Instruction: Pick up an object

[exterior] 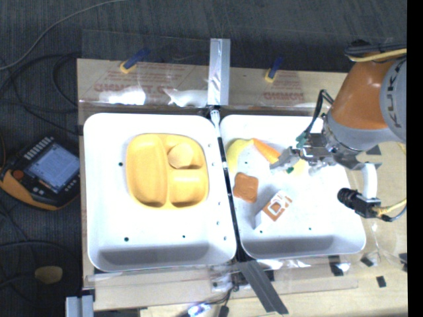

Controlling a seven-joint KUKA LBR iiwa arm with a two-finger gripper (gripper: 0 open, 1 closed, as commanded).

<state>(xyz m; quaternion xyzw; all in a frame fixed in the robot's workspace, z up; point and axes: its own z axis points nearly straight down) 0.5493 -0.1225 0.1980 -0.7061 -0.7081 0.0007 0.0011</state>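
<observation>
my gripper [289, 163] hangs over the right bin [330, 240], its fingers spread narrowly with nothing between them. just left of it lie an orange wedge [266, 150] and a yellow fruit [235, 150]. below those sit a brown block [246, 187] and a small box [277, 205]. in the left bin [106, 243] is a yellow tray [152, 177] with a tan ball [180, 155] in its upper right compartment.

The counter [92, 84] carries two shallow white bins side by side: left bin [106, 230], right bin [317, 240].
</observation>
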